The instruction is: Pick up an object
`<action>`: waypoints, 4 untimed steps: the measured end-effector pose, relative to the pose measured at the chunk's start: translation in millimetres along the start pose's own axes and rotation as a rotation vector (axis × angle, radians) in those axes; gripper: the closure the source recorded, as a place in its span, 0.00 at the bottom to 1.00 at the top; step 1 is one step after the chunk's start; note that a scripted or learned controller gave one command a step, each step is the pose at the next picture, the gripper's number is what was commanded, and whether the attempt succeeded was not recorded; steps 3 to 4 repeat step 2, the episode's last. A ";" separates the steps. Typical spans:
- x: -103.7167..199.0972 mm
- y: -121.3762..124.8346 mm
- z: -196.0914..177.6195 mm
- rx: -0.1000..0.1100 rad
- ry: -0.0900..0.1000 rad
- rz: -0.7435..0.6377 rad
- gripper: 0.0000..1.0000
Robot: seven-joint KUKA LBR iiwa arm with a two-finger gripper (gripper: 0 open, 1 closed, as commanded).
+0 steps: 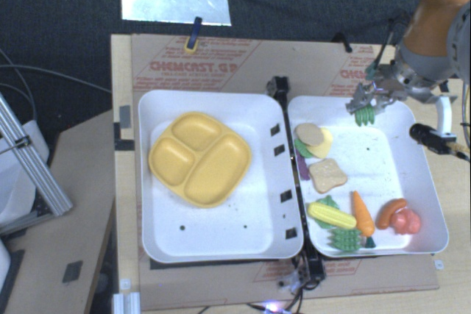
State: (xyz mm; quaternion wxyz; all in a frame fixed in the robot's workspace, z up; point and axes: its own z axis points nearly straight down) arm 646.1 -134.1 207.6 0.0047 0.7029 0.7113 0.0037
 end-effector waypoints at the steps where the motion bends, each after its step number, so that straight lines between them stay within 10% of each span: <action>1: 57.0 22.2 23.8 0.008 0.002 0.003 1.00; 2: 98.2 -28.9 -16.7 0.009 0.003 0.004 1.00; 4: 98.2 -28.9 -16.7 0.009 0.003 0.004 1.00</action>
